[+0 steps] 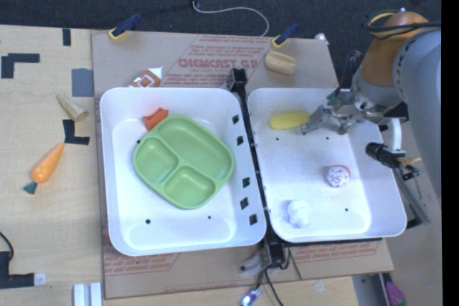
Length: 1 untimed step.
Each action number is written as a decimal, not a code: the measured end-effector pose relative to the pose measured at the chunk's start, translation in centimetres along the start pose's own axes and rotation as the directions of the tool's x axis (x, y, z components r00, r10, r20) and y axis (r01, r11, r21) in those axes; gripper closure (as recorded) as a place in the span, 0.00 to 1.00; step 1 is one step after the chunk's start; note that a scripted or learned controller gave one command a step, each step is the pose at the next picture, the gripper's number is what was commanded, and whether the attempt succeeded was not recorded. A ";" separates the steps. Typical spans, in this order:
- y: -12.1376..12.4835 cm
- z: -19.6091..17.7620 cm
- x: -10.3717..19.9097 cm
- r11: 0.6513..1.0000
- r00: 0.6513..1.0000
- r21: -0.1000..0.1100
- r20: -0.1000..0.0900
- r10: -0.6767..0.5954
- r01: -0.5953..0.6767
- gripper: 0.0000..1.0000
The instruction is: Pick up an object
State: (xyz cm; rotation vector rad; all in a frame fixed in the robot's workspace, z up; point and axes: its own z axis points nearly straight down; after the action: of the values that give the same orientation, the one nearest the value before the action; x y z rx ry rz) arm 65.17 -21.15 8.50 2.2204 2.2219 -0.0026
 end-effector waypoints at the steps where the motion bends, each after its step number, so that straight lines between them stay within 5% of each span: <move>1: 0.1 -1.0 0.0 1.000 1.000 -0.001 0.002 -0.001 0.001 1.00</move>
State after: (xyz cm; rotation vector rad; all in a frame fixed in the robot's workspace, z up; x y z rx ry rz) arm 65.26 -21.16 9.51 2.2181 2.2214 -0.0029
